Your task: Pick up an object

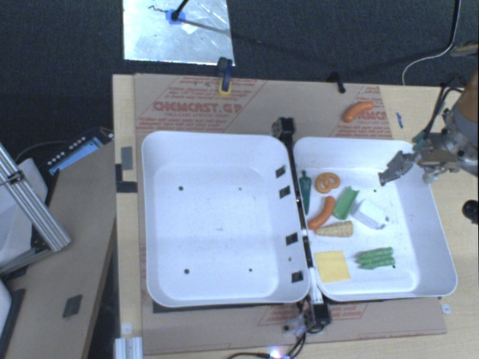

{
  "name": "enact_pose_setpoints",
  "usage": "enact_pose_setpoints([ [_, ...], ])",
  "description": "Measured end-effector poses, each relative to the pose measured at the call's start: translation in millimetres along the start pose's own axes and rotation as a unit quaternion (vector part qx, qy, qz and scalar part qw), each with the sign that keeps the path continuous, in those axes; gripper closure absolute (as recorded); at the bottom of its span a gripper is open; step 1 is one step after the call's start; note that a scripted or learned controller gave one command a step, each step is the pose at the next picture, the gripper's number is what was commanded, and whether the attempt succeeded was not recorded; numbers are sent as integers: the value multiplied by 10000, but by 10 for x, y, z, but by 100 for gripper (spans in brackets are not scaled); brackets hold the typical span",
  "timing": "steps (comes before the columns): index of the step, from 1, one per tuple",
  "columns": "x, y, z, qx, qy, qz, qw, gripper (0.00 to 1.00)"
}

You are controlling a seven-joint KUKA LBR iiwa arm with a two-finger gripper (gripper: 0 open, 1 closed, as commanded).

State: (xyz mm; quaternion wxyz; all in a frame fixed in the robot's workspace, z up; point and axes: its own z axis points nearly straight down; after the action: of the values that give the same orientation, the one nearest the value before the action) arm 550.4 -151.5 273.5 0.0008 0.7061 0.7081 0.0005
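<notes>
The right white bin (430,230) holds several toy foods: a pretzel (327,182), a dark green pepper (304,184), an orange sausage (322,212), a green block (346,203), a white block (369,215), a pale corn-like piece (334,229), a yellow square slice (331,265) and a bunch of green beans (375,258). My gripper (394,168) hangs over the bin's upper right part, above and to the right of the white block and apart from every object. I see nothing held in it.
The left white bin (161,163) lies beside the right one, with a black hinge strip (298,200) between them. Another orange sausage (358,111) lies on the cardboard behind the right bin. A yellow and blue clamp (224,77) stands at the bench's back edge.
</notes>
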Motion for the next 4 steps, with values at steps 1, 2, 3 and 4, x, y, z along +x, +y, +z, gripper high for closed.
enact_pose_setpoints([
  [1, 45, 276, 1961, 24, 15, -1, 10000, 0],
  [2, -362, 1222, 1866, -55, -23, -15, 10000, 0],
  [3, 404, 394, 1895, 35, 20, -24, 10000, 0],
  [4, 416, 851, 1882, -21, -1, -16, 10000, 0],
])
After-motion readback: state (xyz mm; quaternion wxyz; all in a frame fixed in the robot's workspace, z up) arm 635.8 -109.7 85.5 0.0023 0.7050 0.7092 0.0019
